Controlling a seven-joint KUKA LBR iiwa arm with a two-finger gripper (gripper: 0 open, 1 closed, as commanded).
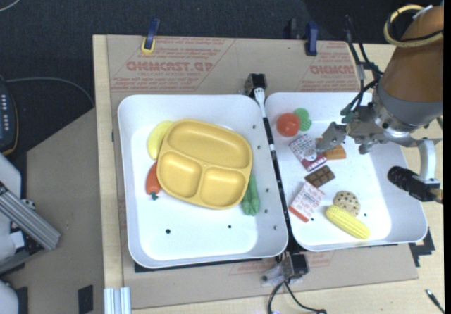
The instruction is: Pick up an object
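The worktop (106, 165) is carrying two shallow white bins side by side, the left bin (134, 186) and the right bin (405, 224). The arm (416, 59) is reaching in from three o'clock, and its pincer (331, 140) is hanging over the upper middle of the right bin; whether its fingers are apart or together cannot be made out from here. A small orange block (336, 153) is lying just at six o'clock of the pincer tip, close enough that touching or apart cannot be told. At ten o'clock from the pincer a red tomato (287, 124) is sitting against a green round piece (303, 119). Towards seven o'clock a red-and-white packet (304, 148) is lying flat, with a brown chocolate piece (320, 177) just below it and a second red-and-white packet (307, 201) further down. A cookie (346, 201) is resting near the lower middle, touching a yellow corn cob (348, 222) at its six o'clock. In the left bin a yellow divided tray (204, 163) is lying tilted on top of other things: a yellow banana (158, 138) is peeking out at ten o'clock, a red-orange pepper (152, 180) at eight o'clock, and a green vegetable (250, 198) at four o'clock.
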